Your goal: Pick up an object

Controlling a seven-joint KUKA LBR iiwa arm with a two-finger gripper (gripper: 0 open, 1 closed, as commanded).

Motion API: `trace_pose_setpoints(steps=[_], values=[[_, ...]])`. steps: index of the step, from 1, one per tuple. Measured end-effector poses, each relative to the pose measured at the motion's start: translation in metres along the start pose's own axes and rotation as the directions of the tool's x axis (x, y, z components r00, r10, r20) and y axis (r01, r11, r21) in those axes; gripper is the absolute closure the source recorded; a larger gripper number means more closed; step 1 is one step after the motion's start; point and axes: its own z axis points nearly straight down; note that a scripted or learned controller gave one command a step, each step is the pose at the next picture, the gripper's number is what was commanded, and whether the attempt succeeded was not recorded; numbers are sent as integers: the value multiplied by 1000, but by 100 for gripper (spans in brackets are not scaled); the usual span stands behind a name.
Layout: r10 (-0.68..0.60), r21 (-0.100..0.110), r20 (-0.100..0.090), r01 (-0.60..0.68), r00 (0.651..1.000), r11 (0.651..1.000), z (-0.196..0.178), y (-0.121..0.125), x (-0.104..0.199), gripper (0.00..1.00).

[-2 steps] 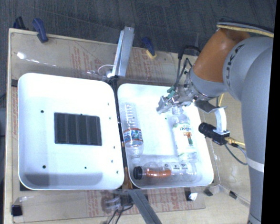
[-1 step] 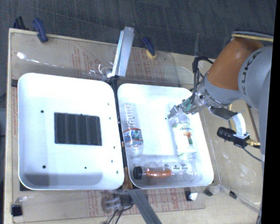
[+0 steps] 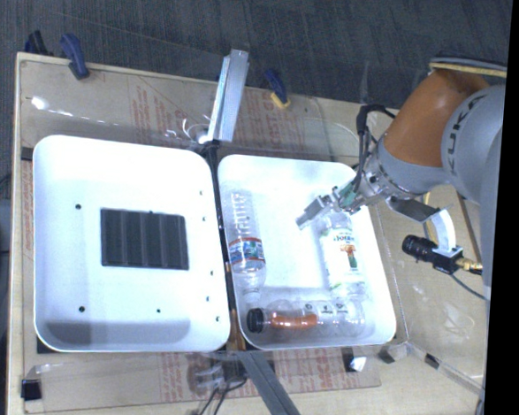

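The hand [image 3: 324,207] hangs low over the upper part of the right bin [image 3: 284,173], reaching in from the right; whether it is wide or narrow I cannot tell. Just below it lies a clear bottle with a white and orange label [image 3: 345,257], along the bin's right wall. A second clear bottle with a blue label [image 3: 245,242] lies along the left wall. A third bottle with a black cap [image 3: 300,319] lies across the near end. The left bin [image 3: 67,171] on the table [image 3: 117,95] holds a dark ribbed slab [image 3: 145,238].
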Motion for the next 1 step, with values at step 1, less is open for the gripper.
trace_pose_setpoints(steps=[1], values=[[-24,-7,16,25,1000,1000,66,43,36,0]])
